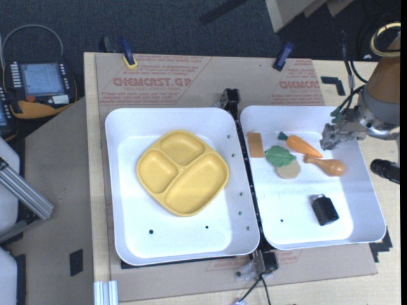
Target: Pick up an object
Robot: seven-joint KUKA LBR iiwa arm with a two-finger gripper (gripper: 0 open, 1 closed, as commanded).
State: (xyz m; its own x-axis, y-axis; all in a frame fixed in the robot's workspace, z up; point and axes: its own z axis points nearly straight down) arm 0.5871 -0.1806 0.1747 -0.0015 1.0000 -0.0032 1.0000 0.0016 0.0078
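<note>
Yellow plate (182,180): three compartments, lies in the left bin (121,170), apart from the arm.
Right bin (356,230): holds an orange carrot (304,147), green leaf piece (277,155), tan disc (288,169), brown gourd-shaped piece (325,165), tan strip (255,145) and black block (325,210).
Gripper (333,137): over the far right part of the right bin, just beside the carrot's right end; whether clenched or released, cannot tell.
Grasp: nothing visibly held.
Progress: judged early; all objects rest in their bins.
Remaining: close on one item, likely the carrot, and lift.
Worktop (191,81): brown board under both bins.
</note>
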